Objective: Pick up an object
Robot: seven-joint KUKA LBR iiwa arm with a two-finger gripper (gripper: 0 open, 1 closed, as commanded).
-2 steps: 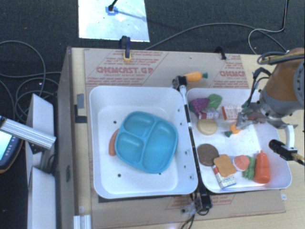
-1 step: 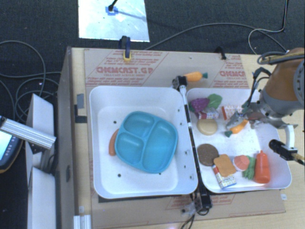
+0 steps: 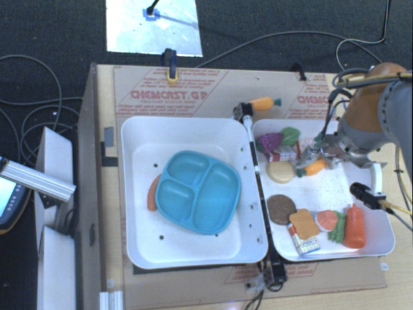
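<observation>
Small orange carrot-like piece (image 3: 314,168), lying tilted, upper part of right bin (image 3: 387,237)

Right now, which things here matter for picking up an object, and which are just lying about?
For the job:
gripper, low over the right bin
orange carrot piece beside it
round cream piece
purple grapes
brown patty
red bottle

Lying about:
blue divided plate in the left bin
orange carrot on the cardboard
</observation>
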